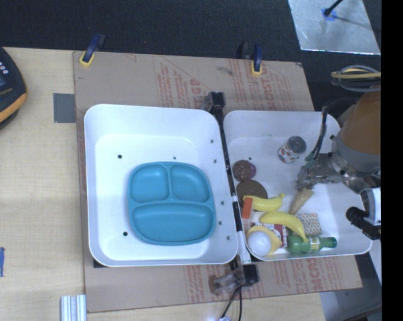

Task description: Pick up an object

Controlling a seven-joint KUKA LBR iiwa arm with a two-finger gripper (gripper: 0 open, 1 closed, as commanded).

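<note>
We see the tool [313, 177] low in the right bin [268, 122], near its right wall; we cannot tell its state. Free room stays upper left there. Bananas [282, 212], a green bottle [308, 244] crowd the bottom. The left bin [108, 129] holds a blue tray [170, 202].

The arm [359, 136] reaches in from the right, wrist low

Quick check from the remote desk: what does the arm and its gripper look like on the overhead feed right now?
The arm enters from the view's right: a rounded grey body with an orange band above the wrist. Its gripper is a small dark grey metal assembly. A thin dark cable curves up beside the wrist.
</note>
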